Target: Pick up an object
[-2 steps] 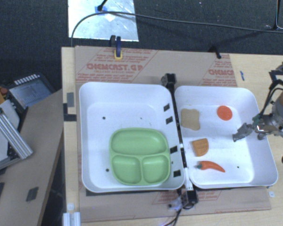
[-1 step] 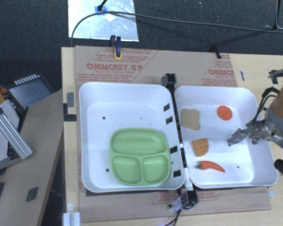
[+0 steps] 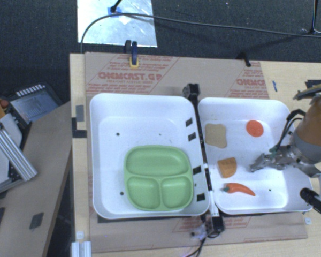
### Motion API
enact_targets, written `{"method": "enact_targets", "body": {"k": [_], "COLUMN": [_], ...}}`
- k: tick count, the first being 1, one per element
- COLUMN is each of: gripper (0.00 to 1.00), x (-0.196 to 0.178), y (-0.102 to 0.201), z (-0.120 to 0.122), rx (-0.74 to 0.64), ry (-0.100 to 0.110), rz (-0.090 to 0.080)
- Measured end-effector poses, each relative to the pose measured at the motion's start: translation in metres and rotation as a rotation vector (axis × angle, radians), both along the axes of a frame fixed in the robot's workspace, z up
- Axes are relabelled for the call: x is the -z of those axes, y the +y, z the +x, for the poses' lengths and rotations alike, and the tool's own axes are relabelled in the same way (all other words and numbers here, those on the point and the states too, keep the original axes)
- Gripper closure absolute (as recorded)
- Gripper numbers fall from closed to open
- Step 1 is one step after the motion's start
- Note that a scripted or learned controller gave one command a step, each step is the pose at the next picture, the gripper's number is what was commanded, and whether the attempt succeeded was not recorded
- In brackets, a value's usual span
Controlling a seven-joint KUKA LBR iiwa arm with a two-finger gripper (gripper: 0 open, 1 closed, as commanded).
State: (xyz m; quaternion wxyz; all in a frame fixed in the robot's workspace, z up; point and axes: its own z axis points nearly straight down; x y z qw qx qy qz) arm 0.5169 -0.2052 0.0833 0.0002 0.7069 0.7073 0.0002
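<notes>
The right bin point(image 3: 273, 108) holds several toy foods. A tan bread slice point(image 3: 216, 135) lies at its left, an orange round piece point(image 3: 254, 128) towards the back, and an orange-brown chunk point(image 3: 227, 167) near the middle left. A red-orange pepper point(image 3: 238, 189) lies at the front. The gripper point(image 3: 258, 164) reaches in from the right and sits low over the bin floor, pointing left. It is right of the chunk, above the pepper in the image, and apart from both. The arm's orange band point(image 3: 314, 127) is at the right edge.
The left bin point(image 3: 139, 108) holds a green divided plate point(image 3: 158, 176). A black divider point(image 3: 199, 143) runs between the bins. Both stand on a cardboard sheet point(image 3: 166, 74). Cables cross the dark floor behind, and equipment sits at the far left.
</notes>
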Motion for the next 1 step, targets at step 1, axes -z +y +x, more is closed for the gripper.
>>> {"method": "enact_targets", "body": {"k": [1], "gripper": [1.00], "x": [-0.0120], "y": [-0.0006], "z": [0.0012], "rx": [-0.001], "ry": [-0.004], "rz": [-0.002]}}
